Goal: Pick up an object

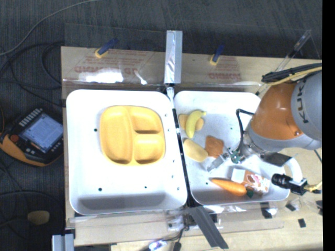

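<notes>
On the bench, two shallow white bins sit side by side. From the right, a grey KUKA arm with an orange band reaches down into the right bin (230, 99), its gripper (226, 158) low near the bin floor. How the gripper is set cannot be told from this slanted overhead view, and nothing is seen caught in it. Just beside its tip lies a brown bread-like piece (214, 146), with a pale yellow lemon-shaped toy (194, 150) touching that piece on the left. A banana (194, 122) lies further back, near the divider between the bins. Toward the front edge rest a carrot (229, 186) and, next to it, a small printed carton (256, 183). The left bin (84, 150) holds a yellow compartment tray (132, 135), well apart from the arm. The step in hand looks like the final descent toward a grasp, most likely on the bread-like piece or the lemon-shaped toy. The next move calls for settling squarely over one item, closing on it, then lifting straight up; the crowding of those two items could cause a slip or a miss.
</notes>
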You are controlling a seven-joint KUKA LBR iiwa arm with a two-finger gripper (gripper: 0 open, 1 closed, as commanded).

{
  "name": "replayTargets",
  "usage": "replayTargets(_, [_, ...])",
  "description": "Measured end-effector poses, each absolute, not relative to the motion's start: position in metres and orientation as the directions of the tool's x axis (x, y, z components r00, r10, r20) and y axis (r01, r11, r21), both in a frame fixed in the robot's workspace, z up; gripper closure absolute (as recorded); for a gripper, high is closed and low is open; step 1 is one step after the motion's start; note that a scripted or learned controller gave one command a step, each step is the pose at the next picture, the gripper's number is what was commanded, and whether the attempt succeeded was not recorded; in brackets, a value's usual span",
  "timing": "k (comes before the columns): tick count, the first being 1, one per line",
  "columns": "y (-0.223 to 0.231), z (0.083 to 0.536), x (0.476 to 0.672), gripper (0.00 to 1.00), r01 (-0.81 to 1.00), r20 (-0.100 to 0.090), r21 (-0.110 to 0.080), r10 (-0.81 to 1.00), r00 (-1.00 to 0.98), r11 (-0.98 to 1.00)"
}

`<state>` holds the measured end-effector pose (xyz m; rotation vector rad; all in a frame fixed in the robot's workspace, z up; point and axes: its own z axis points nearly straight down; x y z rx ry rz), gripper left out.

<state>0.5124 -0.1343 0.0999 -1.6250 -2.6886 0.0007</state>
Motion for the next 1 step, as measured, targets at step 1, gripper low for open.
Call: replayTargets(1, [-0.1293, 0.0887, 0.5798, 0.00, 0.968, -0.005, 0.008, 0.968, -0.251, 0.251])
